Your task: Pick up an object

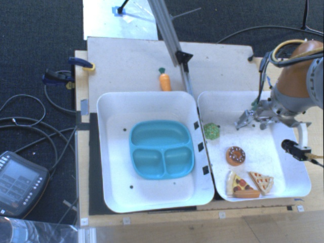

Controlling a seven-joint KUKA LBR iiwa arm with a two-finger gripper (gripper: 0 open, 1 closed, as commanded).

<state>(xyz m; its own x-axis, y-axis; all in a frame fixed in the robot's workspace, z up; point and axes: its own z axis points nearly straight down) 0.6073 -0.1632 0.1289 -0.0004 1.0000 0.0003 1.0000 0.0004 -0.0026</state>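
At the bottom of the view, nearest the camera, two toy food pieces lie in the right white plastic bin: a flat pizza slice with red topping and, just beside it to the right, a brown waffle-patterned wedge. Above them sits a round chocolate-frosted toy doughnut, and a small green knobbly toy rests at the bin's left wall.

The grey arm with its orange band reaches in from the right and bends down over the far part of this bin. Its metal two-finger gripper points leftward, low above the bin floor, well apart from the doughnut and the green toy. Nothing shows between its fingers; whether they are spread or closed I cannot tell.

The left white bin holds a turquoise divided plastic tray. An orange toy carrot lies on the bench beyond that bin.
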